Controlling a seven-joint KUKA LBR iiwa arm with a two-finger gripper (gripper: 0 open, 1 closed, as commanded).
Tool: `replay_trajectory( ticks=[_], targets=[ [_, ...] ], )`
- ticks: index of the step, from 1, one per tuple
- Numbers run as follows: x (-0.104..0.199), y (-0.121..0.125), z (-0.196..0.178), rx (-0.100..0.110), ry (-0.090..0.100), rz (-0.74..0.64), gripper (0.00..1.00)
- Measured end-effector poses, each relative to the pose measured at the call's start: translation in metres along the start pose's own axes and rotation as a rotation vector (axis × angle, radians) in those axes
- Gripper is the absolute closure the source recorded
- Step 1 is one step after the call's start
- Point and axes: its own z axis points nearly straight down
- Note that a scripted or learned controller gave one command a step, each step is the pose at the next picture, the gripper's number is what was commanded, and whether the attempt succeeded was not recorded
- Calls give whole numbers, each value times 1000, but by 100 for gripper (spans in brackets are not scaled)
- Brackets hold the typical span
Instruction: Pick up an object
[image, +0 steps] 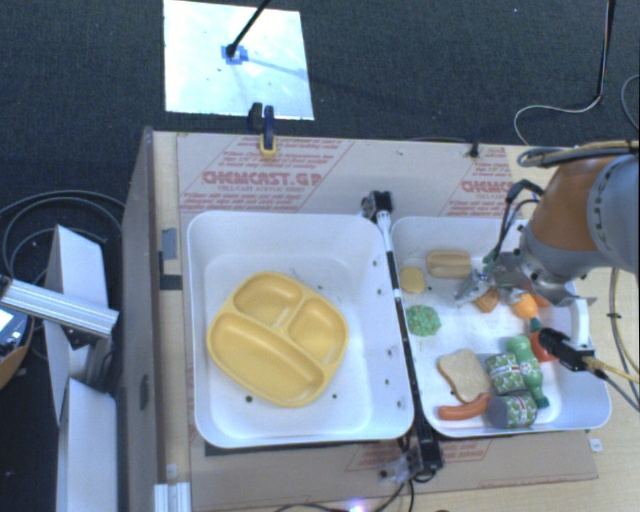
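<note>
Orange chunk (487, 299) sits mid right bin (590, 410), and our gripper (485, 288) hangs right over it because that's the grab spot; honestly we can't tell whether anything's pinched.

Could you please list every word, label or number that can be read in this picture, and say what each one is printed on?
"CHEMCAST G P" in red, on the cardboard sheet under the bins, behind the left bin.
The same red print repeats behind the right bin, cut off by the arm; roughly "CHEMC" can be made out.
Smaller red lines under both prints: too small to read.
Labels on the green cans: too blurred to read.
</note>
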Motion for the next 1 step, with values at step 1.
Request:
replay_trajectory(
  ticks=[1],
  targets=[
    [0,1,-11,-2,0,-1,100]
  ],
)
